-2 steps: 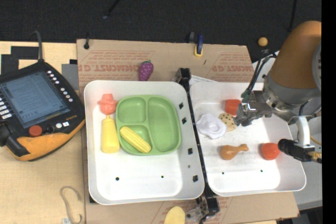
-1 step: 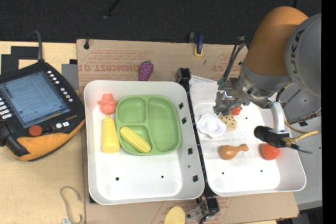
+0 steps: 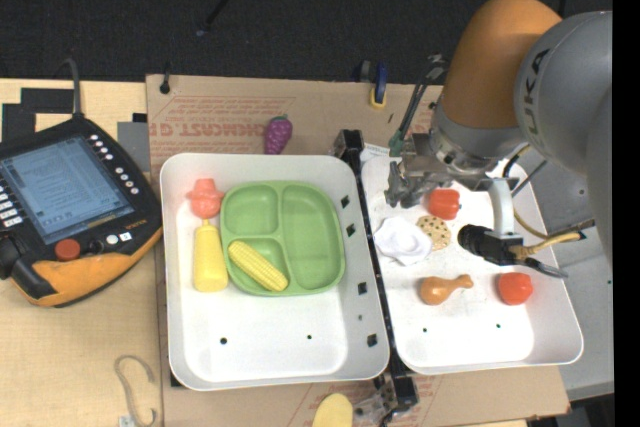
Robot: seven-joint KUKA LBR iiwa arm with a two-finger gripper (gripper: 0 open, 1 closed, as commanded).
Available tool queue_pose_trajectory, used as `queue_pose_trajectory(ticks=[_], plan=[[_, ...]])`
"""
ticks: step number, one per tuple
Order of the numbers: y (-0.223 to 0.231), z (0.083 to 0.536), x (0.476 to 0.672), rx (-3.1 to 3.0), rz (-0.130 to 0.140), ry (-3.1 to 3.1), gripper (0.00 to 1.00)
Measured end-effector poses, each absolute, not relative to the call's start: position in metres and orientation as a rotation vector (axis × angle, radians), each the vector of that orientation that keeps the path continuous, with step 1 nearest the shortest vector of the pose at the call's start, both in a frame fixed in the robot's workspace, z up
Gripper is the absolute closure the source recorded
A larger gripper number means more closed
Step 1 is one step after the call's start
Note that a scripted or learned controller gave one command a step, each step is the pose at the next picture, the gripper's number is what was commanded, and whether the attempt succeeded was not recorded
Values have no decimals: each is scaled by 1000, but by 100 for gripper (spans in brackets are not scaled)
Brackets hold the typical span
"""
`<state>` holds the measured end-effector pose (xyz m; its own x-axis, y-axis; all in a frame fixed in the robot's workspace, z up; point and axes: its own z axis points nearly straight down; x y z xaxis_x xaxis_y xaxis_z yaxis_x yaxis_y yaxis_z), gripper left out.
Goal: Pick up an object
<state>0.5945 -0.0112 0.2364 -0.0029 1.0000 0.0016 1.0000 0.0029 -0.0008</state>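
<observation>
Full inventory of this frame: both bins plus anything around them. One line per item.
left bin: 1, white, bench centre
right bin: 1, white, beside left bin
plate: 1, green, divided, in left bin
corn cob: 1, yellow, on plate
bottle: 1, yellow, left bin, beside plate
pink toy: 1, pink-red, left bin, behind bottle
red pepper: 1, red, right bin, near claw
tomato: 1, red, right bin
white lump: 1, white, right bin
cookie: 1, tan, beside white lump
drumstick: 1, brown, right bin
grapes: 1, purple, cardboard behind left bin
yellow toy: 1, yellow, in front of bins
teach pendant: 1, grey-orange, left of bins
arm: 1, grey and orange
claw: 1, dark, over right bin's far left
</observation>
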Motion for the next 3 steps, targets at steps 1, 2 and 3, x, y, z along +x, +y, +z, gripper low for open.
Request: queue_pose_trajectory(ticks=[1, 2, 3], plan=[[-16, 235, 589, -2219, 4, -2220, 100], [-22, 231, 603, -2222, 3, -2220, 100], [-14, 233, 603, -2221, 2, -2220, 100]])
